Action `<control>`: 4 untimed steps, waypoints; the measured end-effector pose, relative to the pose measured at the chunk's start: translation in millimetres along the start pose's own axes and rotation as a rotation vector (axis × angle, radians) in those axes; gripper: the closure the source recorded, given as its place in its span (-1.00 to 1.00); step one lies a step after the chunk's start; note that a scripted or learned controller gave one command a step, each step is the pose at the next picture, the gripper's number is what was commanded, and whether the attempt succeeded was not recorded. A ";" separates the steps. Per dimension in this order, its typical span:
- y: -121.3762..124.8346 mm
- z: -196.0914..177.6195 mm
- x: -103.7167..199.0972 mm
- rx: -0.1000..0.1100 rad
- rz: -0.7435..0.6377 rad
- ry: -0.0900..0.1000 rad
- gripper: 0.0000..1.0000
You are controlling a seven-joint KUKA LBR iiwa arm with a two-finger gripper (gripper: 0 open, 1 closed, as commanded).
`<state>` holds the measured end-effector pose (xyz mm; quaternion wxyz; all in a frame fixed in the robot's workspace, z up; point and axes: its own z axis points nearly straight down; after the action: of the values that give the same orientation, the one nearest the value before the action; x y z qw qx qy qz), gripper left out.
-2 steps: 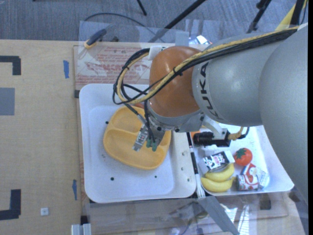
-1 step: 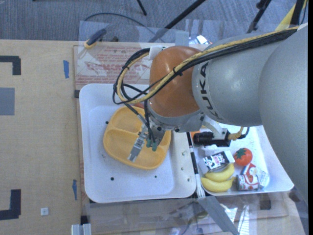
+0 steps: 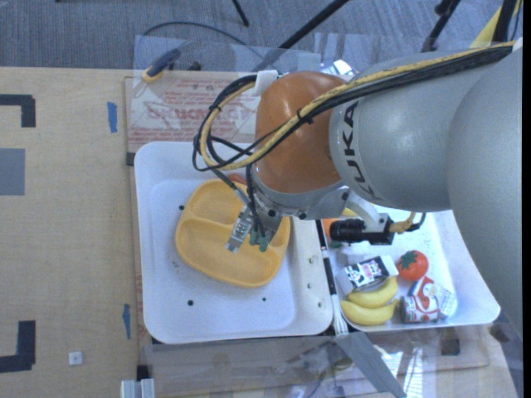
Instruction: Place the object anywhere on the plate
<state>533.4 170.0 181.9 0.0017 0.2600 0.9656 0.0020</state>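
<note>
**Hovering over the yellow plate, fingers apart**

Reaching in from the right with the grey arm point(image 3: 406, 139) and its orange band point(image 3: 294, 131), crossing above the seam between the two bins. Hanging the gripper point(image 3: 251, 235) low over the yellow divided plate point(image 3: 199, 230), above its right-hand part near the rim. Keeping the fingers point(image 3: 241, 231) spread, one silvery and one dark-tipped, with a narrow gap between them and nothing seen gripped there. Resting the plate in the left bin point(image 3: 158, 305), toward that bin's upper right. Leaving loose things in the right bin point(image 3: 477, 305): bananas point(image 3: 369, 301) at the near left, a black-and-white packet point(image 3: 367, 270) just above them, a red tomato-like fruit point(image 3: 412, 265) beside it, and a red-and-white can point(image 3: 423, 303) lying near the bananas. Not being able to tell which of these is the object meant; seeing all of them apart from the plate
</note>
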 end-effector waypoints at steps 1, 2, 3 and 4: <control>-16.4 -77.0 41.8 0.000 -0.327 -0.001 1.00; -25.1 -119.4 40.3 0.001 -0.282 -0.001 1.00; -25.1 -119.4 40.4 0.001 -0.282 -0.001 -1.00; -23.9 -130.2 39.3 -0.003 -0.282 -0.005 1.00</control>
<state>486.9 168.6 311.9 0.0048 0.1217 0.9925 0.0027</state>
